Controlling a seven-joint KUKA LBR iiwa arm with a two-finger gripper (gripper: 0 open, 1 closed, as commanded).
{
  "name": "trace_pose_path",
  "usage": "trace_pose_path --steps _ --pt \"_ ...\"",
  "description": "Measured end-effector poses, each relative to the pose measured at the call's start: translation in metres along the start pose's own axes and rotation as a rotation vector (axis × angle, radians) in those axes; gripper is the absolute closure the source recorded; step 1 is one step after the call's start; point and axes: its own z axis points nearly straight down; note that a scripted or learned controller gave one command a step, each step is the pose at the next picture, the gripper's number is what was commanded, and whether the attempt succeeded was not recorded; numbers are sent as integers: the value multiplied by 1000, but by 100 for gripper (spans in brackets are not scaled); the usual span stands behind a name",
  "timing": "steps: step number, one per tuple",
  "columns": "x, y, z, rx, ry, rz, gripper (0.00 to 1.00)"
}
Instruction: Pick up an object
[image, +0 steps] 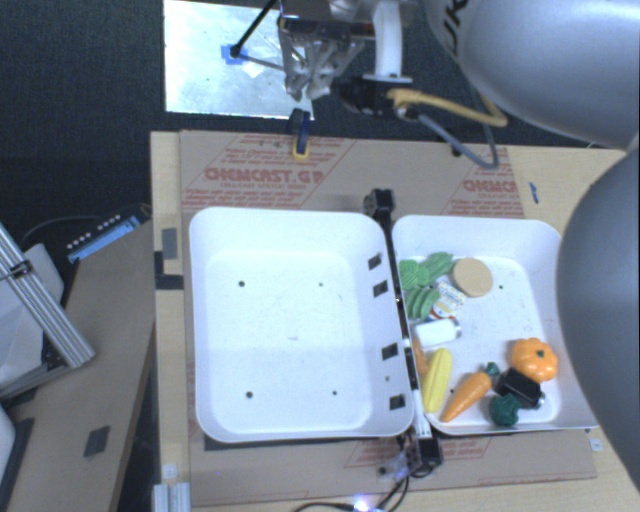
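From the camera view above the table, take the right bin (545, 240) as your landmark: everything you could pick lies inside it. Against its left wall, toward the far end, sits a cluster of green leafy pieces (425, 280), and just beside them on the right a round tan disc (472, 277). Nearer the middle of the bin you have a small white block (436, 332), and below that a yellow corn cob (437, 380) lying along the left wall, with an orange carrot (467, 396) slanted just beside it. Toward the bin's right wall rests an orange pumpkin (533, 358), a black piece (520, 386) touching its lower edge, and a dark green broccoli (504, 409) at the near corner. The left bin (215, 330) lies alongside, sharing the divider. Your gripper (300, 122) hangs well beyond the far side of the right bin, over the cardboard sheet (330, 170), and up off to the left of it; nothing is visible between its fingers, and how wide they stand you cannot tell from here. Judge the task as barely begun: no object is chosen or lifted, so the whole approach, descent, grasp and lift remain.
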Motion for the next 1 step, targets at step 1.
trace_pose_path --steps 1 --pt "5 0 -13 1 -1 1 100"
